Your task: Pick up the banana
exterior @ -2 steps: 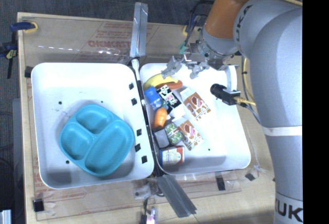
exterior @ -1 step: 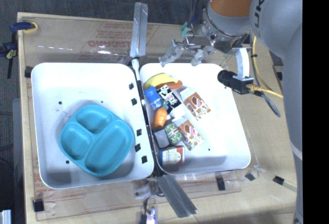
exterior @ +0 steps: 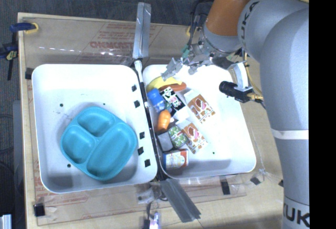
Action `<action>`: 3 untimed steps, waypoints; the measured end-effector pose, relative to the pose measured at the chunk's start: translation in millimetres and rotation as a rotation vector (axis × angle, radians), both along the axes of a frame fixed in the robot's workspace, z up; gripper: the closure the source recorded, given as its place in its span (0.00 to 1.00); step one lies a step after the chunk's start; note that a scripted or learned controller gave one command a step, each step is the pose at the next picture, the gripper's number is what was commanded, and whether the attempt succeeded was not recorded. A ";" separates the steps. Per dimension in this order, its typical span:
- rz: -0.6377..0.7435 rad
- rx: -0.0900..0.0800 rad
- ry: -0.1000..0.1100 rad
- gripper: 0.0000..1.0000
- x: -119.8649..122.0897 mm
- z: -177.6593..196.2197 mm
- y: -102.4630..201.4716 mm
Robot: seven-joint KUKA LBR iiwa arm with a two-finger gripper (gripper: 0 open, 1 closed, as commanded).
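Two white bins sit side by side on the bench. The left bin [exterior: 47, 96] carries a blue divided tray [exterior: 98, 142] near its centre, with bare floor along its top and left edges. In the right bin [exterior: 231, 144], the clutter crowds the left wall; the right half of the floor is bare. The banana [exterior: 157, 83] lies near the top-left corner of the right bin, against the divider, partly overlapped by an orange item and a patterned black-and-white piece just below it. Below these lie a blue item [exterior: 156, 100], small cartons [exterior: 195, 123] and a can [exterior: 176, 159]; their labels are too small to read. The gripper [exterior: 181, 66] hangs over the top edge of the right bin, just right of the banana; its fingers seem parted and hold nothing, though glare blurs them.
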State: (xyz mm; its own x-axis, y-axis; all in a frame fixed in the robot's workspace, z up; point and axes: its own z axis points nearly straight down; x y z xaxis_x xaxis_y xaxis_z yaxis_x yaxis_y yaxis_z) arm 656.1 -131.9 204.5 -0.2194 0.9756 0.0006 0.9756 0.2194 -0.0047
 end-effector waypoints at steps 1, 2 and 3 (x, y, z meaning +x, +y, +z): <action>0.220 0.000 -0.006 0.00 2.1 -110.8 -3.9; 0.214 -0.021 -0.011 1.00 3.0 -92.7 -17.7; 0.088 -0.001 -0.004 1.00 1.0 18.2 48.7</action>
